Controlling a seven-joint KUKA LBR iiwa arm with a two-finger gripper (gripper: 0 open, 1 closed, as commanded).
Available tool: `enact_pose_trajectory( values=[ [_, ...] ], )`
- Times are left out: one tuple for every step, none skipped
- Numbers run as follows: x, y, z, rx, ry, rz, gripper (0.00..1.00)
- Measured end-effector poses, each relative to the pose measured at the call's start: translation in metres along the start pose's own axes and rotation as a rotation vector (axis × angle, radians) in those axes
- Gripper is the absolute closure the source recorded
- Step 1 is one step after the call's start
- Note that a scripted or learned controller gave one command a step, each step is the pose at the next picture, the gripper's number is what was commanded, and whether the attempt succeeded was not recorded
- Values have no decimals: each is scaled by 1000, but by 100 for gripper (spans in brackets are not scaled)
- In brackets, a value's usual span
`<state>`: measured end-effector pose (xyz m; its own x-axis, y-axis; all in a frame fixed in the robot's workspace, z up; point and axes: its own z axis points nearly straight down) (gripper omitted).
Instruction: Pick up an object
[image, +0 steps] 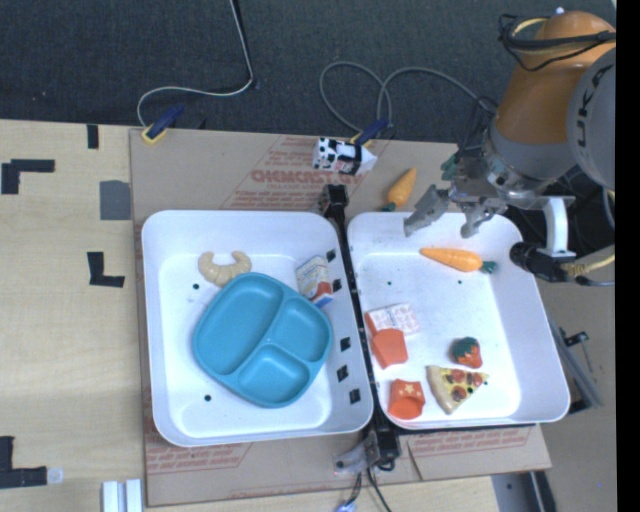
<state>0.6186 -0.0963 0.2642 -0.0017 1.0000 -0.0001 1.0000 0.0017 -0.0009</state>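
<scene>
End effector (447, 212) hangs spread and holding nothing above the right bin's (530, 330) far edge, carrot (450, 259) just below.

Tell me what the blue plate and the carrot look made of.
Blue plate: likely moulded plastic, a smooth, even colour with soft highlights on its divider ridges. Carrot: probably toy plastic or rubber, uniformly orange and smooth; which one is unclear.

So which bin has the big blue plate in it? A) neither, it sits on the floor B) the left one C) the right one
B: the blue plate lies inside the left bin, beside a croissant.
</scene>
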Motion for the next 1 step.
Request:
enact_pose_trajectory(
  values=[
    [-43, -38, 150, 5, 1, 2, 0]
  ],
)
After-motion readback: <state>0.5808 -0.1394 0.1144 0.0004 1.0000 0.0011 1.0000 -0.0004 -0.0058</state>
